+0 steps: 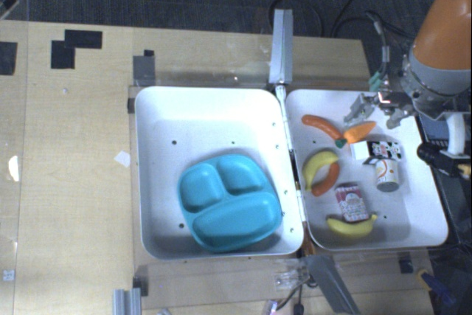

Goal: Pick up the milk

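- The bench [66,158] is pale wood, with black tape marks [74,46] toward its far left corner and dark carpet beyond its far edge.
- The left bin [158,114] is a shallow white tray; it holds a blue divided plate [228,201] with three compartments, lying toward the bin's near right part.
- The right bin [420,221] sits just beside the left one, their rims meeting along the middle. All the small things lie in it.
- The arm [446,33] comes in from the right, its orange band above the grey wrist, over the far right corner of the right bin.
- The gripper [377,108] hangs over the far part of the right bin, its fingers spread apart with nothing between them.
- Two bananas: a banana [318,164] curved near the bin's middle left, and a second banana [352,225] at the near side.
- A red sausage [321,125] lies at the far left, and a second red sausage [327,179] rests against the first banana.
- A carrot [358,133] lies just below the gripper.
- The milk [383,150], a small white carton with dark print, lies right of the carrot, near the gripper but apart from it.
- A small can [386,173] is just in front of the milk.
- A red-labelled packet [351,201] touches the near banana.
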Motion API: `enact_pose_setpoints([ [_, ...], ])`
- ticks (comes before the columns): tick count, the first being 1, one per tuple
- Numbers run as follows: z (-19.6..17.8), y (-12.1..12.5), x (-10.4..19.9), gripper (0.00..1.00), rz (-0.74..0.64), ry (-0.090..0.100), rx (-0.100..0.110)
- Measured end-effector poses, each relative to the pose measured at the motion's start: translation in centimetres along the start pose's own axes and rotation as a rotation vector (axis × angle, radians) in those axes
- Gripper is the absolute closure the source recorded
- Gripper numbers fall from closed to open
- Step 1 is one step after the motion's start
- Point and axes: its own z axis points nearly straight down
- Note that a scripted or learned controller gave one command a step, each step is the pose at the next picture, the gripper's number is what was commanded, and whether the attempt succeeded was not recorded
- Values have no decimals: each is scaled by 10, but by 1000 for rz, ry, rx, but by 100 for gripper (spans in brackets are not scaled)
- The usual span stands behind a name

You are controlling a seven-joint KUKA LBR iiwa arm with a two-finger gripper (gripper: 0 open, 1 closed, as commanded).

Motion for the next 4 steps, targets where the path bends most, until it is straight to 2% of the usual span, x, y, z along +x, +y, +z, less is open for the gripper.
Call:
enact_pose_setpoints([
  [1,94,63,-14,0,-11,-1,0],
  [2,79,95,42,0,-70,0,-3],
  [3,154,92,-31,0,-216,-1,-1],
  [4,79,95,54,0,-18,1,-3],
])
